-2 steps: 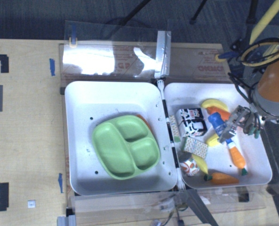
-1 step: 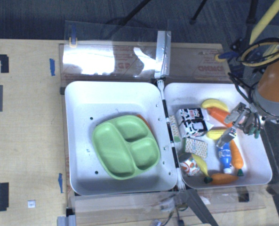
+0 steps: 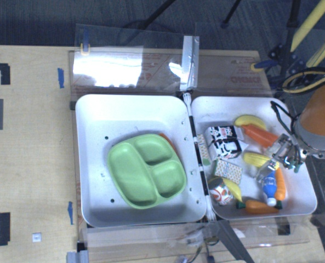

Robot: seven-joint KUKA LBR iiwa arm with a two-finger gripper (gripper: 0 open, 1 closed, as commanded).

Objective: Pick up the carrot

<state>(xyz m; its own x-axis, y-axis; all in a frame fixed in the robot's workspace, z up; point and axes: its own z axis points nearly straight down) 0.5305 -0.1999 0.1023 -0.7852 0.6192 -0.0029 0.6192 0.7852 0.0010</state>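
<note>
The pincer [image 3: 285,156] hovers in the right bin [image 3: 310,201] just above a carrot [image 3: 281,184]; its opening cannot be told.

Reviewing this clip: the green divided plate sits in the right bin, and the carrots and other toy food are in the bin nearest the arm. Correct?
Not quite. The camera view shows the green divided plate in the left bin, not the right one. The rest stands: the carrots, such as the one by the front wall, lie with the other toy food in the right bin, nearest the arm.
</note>
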